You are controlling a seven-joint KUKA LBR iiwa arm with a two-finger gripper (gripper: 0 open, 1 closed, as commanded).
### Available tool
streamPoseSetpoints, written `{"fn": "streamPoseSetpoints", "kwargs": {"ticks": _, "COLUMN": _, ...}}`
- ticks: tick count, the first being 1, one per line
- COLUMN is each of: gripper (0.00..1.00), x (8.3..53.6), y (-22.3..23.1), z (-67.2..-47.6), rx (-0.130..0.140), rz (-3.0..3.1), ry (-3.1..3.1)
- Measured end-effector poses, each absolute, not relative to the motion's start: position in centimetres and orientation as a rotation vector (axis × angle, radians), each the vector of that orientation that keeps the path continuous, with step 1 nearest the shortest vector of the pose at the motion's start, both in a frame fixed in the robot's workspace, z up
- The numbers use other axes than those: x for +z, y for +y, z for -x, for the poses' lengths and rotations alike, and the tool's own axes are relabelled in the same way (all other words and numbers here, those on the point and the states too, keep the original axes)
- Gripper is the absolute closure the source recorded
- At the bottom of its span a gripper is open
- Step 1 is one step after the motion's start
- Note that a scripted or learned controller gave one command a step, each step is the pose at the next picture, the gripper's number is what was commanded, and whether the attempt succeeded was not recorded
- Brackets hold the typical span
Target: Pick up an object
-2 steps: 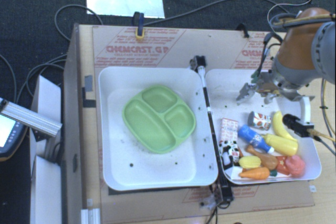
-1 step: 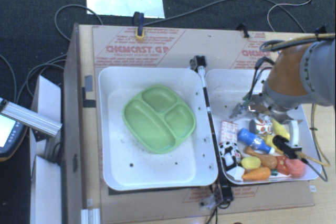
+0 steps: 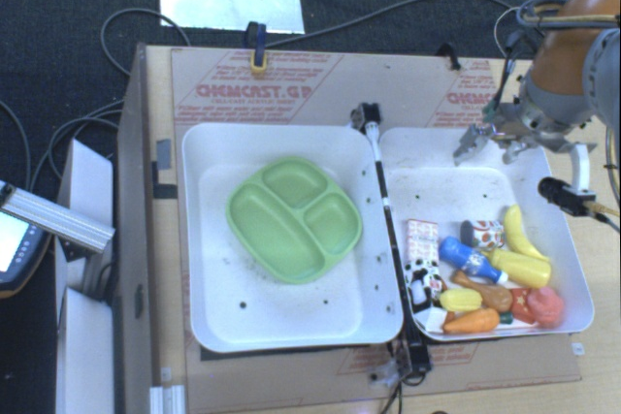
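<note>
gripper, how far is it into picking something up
Done: nothing looks picked yet. In hand: the gripper hangs over the back of the right bin, with nothing seen between its fingers. Left: come down on the toy pile, such as the banana or blue bottle, grasp and lift.

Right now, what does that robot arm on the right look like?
The arm is grey and rounded, with an orange band above the wrist. Grey cables loop beside it. Its gripper is small, metallic and grey, with thin fingers.

Even overhead light, soft shadows; white bins (image 3: 291, 141) slightly glary; image low-resolution, mildly soft; dark floor underexposed.
</note>
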State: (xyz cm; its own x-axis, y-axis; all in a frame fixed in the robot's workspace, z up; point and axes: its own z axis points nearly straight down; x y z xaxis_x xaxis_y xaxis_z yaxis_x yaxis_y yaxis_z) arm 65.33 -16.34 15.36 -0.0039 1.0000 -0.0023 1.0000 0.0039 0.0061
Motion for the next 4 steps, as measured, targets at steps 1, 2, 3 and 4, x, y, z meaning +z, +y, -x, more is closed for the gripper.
{"fn": "streamPoseSetpoints", "kwargs": {"ticks": 1, "gripper": 0.00, "x": 8.4, "y": -16.7, "z": -57.7, "rx": 0.000, "rz": -2.221, "ry": 2.222}}
{"fn": "streamPoseSetpoints", "kwargs": {"ticks": 2, "gripper": 0.00, "x": 19.2, "y": -19.9, "z": -62.6, "rx": 0.004, "rz": -2.213, "ry": 2.221}}
{"fn": "streamPoseSetpoints", "kwargs": {"ticks": 3, "gripper": 0.00, "x": 10.1, "y": -20.6, "z": -61.2, "rx": 0.000, "rz": -2.221, "ry": 2.223}}
{"fn": "streamPoseSetpoints", "kwargs": {"ticks": 4, "gripper": 0.00, "x": 10.1, "y": -20.7, "z": -57.1, "rx": 0.002, "rz": -2.219, "ry": 2.221}}
